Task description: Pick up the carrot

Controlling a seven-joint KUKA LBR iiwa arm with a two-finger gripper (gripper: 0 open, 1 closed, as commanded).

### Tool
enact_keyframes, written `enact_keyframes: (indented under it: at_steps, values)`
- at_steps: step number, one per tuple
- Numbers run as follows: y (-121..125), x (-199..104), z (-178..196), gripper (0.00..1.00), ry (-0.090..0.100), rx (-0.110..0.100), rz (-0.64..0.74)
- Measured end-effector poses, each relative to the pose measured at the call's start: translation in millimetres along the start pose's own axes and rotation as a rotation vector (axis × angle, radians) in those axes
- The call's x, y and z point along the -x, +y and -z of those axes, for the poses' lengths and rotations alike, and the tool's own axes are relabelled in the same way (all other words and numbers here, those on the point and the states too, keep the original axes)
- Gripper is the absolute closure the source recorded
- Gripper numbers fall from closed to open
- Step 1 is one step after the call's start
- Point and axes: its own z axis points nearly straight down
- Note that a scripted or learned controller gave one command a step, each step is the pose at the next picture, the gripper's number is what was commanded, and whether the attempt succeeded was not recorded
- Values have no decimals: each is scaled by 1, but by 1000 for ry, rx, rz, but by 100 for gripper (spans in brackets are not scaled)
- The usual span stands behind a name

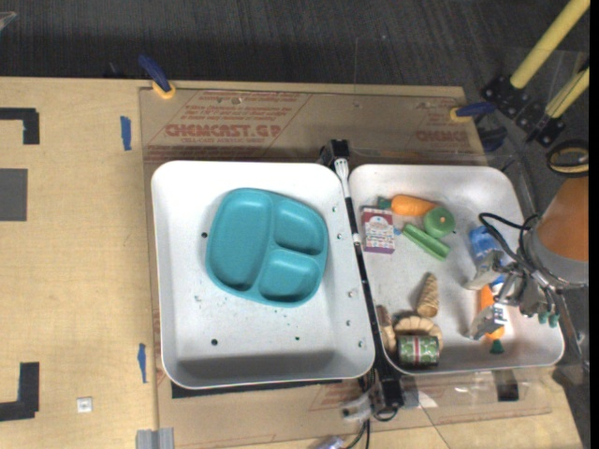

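Spanning a tan bench (75, 279), two white bins (182, 251), dark floor (281, 17) behind, gripper (501, 302) grip unclear, possibly over carrot (489, 307).

Slanted overhead view of both bins (178, 251)

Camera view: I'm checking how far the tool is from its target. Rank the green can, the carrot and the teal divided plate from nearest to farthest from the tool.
Measured from the tool at the right bin's right side:
1. Green can, right bin's lower left corner.
2. Carrot, right bin's upper part.
3. Teal divided plate, in the left bin.
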Motion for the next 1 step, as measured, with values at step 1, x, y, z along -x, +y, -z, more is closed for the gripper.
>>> enact_keyframes:
  at_steps: [1]
  values:
    - [1,4,13,100,-13,-2,2]
